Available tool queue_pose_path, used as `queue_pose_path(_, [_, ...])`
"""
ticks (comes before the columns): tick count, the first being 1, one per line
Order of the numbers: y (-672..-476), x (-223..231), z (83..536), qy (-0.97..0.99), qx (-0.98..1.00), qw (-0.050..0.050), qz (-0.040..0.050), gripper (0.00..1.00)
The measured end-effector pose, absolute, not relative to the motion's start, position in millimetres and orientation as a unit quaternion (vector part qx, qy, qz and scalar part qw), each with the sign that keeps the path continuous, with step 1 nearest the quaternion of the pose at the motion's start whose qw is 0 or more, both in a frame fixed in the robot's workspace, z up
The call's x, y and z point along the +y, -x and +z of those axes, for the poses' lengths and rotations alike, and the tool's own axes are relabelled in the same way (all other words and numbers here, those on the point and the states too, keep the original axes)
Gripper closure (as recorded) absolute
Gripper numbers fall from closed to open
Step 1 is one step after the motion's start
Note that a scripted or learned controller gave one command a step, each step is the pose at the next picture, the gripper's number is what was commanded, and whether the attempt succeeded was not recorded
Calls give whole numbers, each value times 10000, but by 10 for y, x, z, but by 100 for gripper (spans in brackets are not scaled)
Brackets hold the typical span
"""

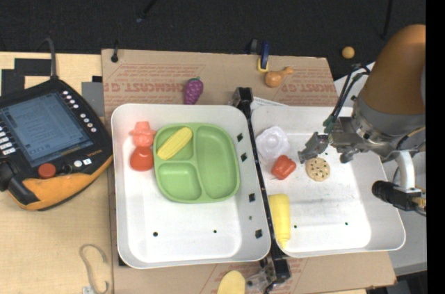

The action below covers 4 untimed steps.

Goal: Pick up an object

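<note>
**Gripper hangs over the right bin**

Gripper (318,147) sits low in the right bin (375,230), just above the cookie (318,169) and beside the red pepper (283,167). From my remote seat I cannot tell how it stands. Nearby lies a clear plastic piece (272,142); a yellow banana (279,216) rests against the bin's left wall. The left bin (181,230) carries a green divided plate (198,164) with corn (173,142).

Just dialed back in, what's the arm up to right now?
The arm has reached into the right bin, and its gripper sits low just above the cookie, beside the red pepper. Nothing shows between its fingers, so nothing is picked yet. A yellow block lies at that bin's left wall. The left bin holds a green divided plate with corn.
</note>
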State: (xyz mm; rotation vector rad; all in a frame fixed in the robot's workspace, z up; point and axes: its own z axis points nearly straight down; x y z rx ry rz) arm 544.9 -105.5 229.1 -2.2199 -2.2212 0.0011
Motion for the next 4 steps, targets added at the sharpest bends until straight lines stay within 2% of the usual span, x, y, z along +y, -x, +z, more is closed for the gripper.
queue_pose_path(1, [-5448,-1038,1646,7068,-7074,36,23,0])
queue_pose_path(3, [-5401,-978,853,7067,-7075,24,12,0])
queue_pose_path(4, [-5402,-1000,977,7094,-7048,20,6,100])
